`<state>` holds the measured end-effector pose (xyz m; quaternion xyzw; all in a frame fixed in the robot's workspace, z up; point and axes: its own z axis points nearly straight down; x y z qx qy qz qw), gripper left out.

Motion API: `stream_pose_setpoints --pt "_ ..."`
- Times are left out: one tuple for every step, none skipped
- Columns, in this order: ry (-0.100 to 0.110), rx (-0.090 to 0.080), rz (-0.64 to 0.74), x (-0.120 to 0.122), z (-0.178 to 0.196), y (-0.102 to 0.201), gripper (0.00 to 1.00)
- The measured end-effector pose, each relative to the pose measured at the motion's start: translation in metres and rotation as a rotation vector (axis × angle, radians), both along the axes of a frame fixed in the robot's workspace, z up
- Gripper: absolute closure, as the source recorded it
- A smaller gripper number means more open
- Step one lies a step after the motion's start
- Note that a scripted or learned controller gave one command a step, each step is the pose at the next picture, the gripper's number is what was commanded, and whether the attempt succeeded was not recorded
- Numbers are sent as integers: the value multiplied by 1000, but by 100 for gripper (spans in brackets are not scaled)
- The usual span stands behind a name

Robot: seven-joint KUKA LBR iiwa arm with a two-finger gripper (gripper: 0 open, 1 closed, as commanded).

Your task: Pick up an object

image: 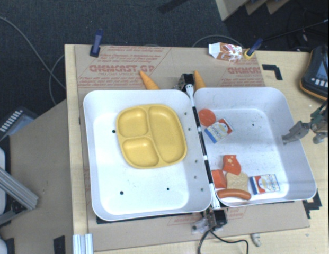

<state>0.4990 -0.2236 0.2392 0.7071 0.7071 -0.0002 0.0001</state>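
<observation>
Two white bins sit side by side; the left bin holds a yellow divided plate. Right of that plate, the right bin holds small toy food pieces along its left wall. The gripper hovers at the right bin's far edge; whether it is parted or closed cannot be told.

The tool is cut off by the right edge, so its wrist and arm are out of frame, and its fingertips are too blurred to read. Above it, a dark device with an orange rim is also clipped by that edge. Far left of the tool, a grey rail runs off the frame.
</observation>
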Motion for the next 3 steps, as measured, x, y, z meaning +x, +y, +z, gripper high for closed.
stream_pose_setpoints --pt "2 3 2 14 -63 79 0" --pt "0 1 0 -10 -155 119 0" --pt "-1 1 1 51 -155 126 0"
